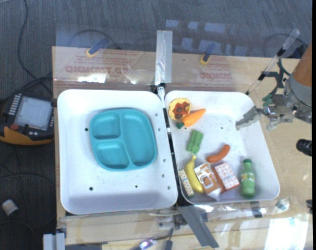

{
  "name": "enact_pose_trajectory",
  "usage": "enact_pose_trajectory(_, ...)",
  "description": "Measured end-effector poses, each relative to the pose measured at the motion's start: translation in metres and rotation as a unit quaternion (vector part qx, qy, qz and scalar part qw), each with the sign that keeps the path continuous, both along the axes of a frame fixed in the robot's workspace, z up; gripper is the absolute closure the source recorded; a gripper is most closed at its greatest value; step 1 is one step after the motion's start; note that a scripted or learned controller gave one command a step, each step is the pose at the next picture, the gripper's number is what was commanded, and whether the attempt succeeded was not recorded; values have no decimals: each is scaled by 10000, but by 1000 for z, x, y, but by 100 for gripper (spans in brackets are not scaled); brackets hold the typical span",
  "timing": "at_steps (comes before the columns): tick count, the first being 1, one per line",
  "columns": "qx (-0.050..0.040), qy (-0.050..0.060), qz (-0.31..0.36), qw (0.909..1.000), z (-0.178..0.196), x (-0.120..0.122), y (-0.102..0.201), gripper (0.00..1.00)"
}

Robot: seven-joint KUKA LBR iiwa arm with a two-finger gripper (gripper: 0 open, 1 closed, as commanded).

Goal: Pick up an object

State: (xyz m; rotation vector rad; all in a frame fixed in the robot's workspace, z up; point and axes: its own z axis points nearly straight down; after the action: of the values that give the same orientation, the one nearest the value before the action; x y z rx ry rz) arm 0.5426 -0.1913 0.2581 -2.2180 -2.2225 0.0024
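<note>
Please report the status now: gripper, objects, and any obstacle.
Gripper at right bin's right edge, above the floor, holding nothing. Carrot, sausage, banana, bottle all lying in the bin, untouched. Nothing between gripper and sausage.

Arm enters frame at 3 o'clock, orange band partly visible at the upper right edge, grey wrist below it. Gripper [250, 119] extends toward 9 o'clock from the wrist, tilted slightly down. One dark finger [246, 121] visible, tip pointing toward 8 o'clock. Nothing seen between the fingers.
</note>
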Motion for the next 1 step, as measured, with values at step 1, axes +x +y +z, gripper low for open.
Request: enact_pose_trajectory(1, 1, -4, -434, 9991, -165, 0, 27, 0)
